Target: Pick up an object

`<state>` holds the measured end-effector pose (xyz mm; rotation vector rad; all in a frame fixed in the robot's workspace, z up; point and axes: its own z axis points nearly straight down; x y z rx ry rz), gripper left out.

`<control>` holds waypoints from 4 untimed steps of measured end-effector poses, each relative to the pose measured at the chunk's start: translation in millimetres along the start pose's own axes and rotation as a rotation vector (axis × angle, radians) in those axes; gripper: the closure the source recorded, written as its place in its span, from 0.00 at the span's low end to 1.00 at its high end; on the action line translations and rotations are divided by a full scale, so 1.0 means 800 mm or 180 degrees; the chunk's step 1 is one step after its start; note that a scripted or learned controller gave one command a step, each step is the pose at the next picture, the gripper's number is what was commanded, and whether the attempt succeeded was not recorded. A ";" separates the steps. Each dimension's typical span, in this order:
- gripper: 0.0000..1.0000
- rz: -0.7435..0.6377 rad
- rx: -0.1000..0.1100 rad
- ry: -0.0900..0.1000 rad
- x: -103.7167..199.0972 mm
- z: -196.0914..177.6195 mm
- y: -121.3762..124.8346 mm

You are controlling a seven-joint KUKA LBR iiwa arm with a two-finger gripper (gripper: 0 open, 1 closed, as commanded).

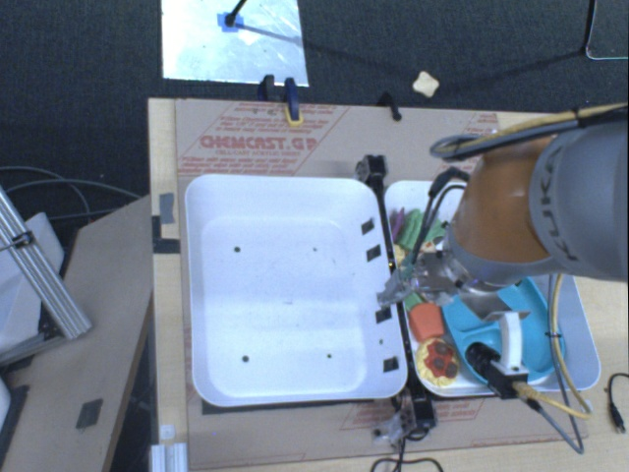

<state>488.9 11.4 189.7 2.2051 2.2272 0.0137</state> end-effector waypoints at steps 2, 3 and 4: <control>0.00 -0.0021 0.0057 0.0013 0.290 0.133 0.000; 0.00 0.0016 -0.0004 0.0006 0.278 0.015 0.106; 1.00 -0.0011 0.0029 -0.0002 0.278 0.008 0.101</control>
